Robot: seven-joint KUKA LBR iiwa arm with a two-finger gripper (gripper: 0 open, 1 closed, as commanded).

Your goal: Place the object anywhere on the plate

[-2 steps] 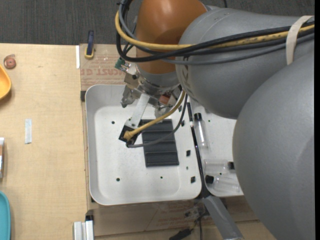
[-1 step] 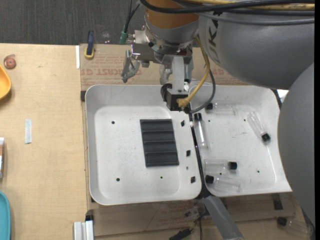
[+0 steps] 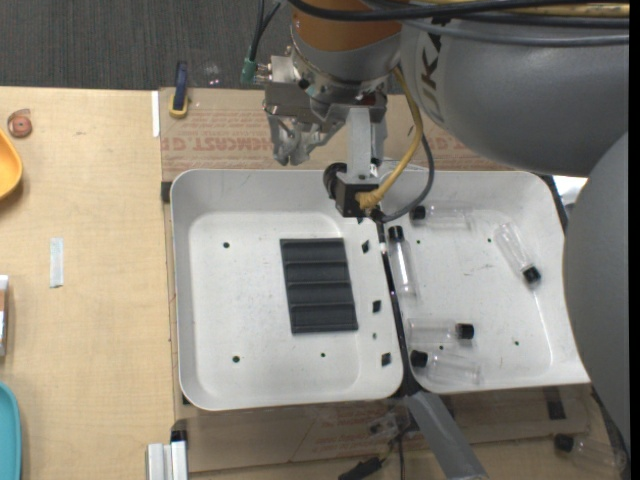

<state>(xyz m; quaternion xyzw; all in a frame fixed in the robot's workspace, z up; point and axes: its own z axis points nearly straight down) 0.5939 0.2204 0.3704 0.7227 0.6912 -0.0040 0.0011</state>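
- Trouble could begin on the left. The plate [image 3: 318, 286] is a dark ribbed slab lying flat in the middle of the left bin [image 3: 180, 268], and it is narrow. I'd expect a round thing set down on it to roll off onto the white floor unless it settles along one of the ribs.
- Next along, the hand [image 3: 293, 143] hangs over the far rim of the left bin, beyond the plate and well apart from anything it could pick up. Whether it is clenched or released I cannot tell from where I stand.
- The likeliest thing to be moved is the tube [image 3: 401, 266], clear with a black cap [image 3: 395, 235]. It lies in the right bin [image 3: 555, 298], hard by the wall the two bins share.
- That position is the main risk, to my eye. The wall leaves little room on the tube's left side, so a grab could strike the wall or just nudge the tube away. Smooth clear plastic may also slip out on the lift.
- Its long axis runs from the far side to the near side, almost parallel to that wall. The capped end points away towards the back, and the near end leans a touch to the right. A grip across it would have to close left to right, straight towards the wall.
- Further right, other tubes [image 3: 518, 251] lie scattered at different slants, all apart from the one by the wall. A reach aimed loosely could land between them and come up with nothing.
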